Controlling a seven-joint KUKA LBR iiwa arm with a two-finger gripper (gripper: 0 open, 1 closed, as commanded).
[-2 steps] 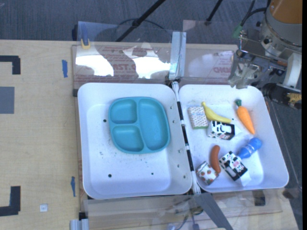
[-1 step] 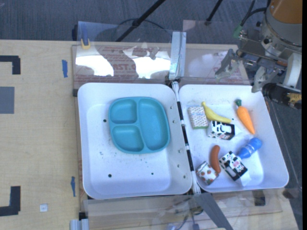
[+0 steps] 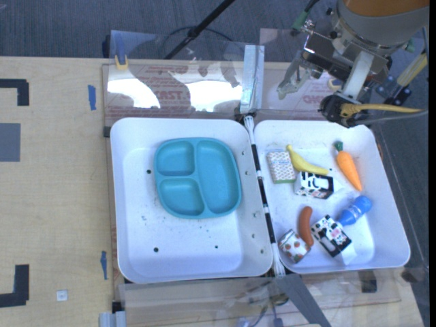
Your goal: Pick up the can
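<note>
1. The can (image 3: 295,246) lies at the right bin's (image 3: 392,203) near left corner, touching a sausage (image 3: 306,225).
2. Beside these sit a cow carton (image 3: 332,236) and a blue bottle (image 3: 354,210).
3. Farther back lie a banana (image 3: 304,162) and a carrot (image 3: 349,168).
4. The left bin (image 3: 129,203) holds a blue plate (image 3: 197,177).
5. The gripper (image 3: 291,80) hangs beyond the bins, fingers apart, holding nothing.

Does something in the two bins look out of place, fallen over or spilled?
Small dark specks dot the left bin around the blue plate, like crumbs. In the right bin, the can lies tipped.
</note>
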